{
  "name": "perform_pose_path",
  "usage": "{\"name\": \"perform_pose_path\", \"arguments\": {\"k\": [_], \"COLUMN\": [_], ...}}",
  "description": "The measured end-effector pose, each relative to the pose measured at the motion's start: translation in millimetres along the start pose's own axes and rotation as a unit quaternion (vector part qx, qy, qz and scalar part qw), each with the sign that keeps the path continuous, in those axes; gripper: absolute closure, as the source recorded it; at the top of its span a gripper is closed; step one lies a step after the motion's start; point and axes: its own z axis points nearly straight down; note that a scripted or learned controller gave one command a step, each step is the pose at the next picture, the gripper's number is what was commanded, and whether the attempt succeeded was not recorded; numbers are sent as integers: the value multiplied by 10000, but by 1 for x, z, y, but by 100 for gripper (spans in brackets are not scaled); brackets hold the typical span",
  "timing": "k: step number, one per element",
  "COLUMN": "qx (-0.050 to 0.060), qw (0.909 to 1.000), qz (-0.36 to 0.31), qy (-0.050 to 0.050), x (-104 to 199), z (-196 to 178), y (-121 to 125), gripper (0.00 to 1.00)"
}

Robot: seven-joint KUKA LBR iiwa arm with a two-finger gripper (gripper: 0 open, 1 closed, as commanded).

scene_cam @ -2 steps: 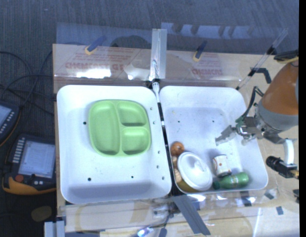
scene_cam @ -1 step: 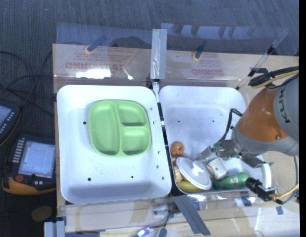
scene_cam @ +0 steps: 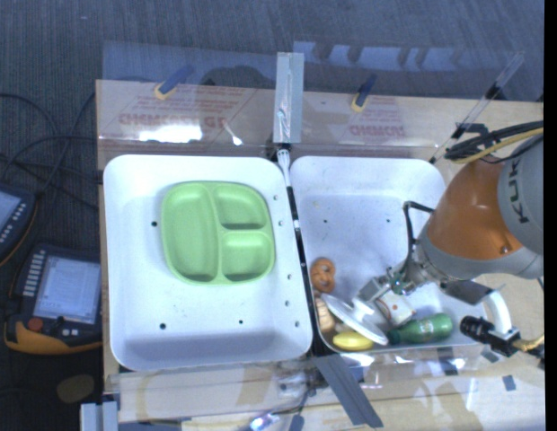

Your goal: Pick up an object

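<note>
Hovering gripper (scene_cam: 384,296) just above green bottle (scene_cam: 423,329)

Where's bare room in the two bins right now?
Right bin: its far half, beyond the orange ball, is bare; the near edge is crowded with gripper, green bottle and banana. Left bin: a bare margin rings the green tray.

Two white bins (scene_cam: 126,241), one green plate (scene_cam: 217,232), one green bottle (scene_cam: 422,329)
</note>
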Motion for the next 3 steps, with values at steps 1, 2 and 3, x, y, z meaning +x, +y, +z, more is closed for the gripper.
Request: {"name": "perform_pose_path", "arguments": {"k": [1,2,3], "qx": [16,47,60], "qw": [9990,9920,9945], "qz": [-440,-1258,-1041], "qy": [42,70,77], "x": [21,-79,-92], "z": [-38,-114,-28], "y": [7,92,15], "gripper": [0,0,0]}}
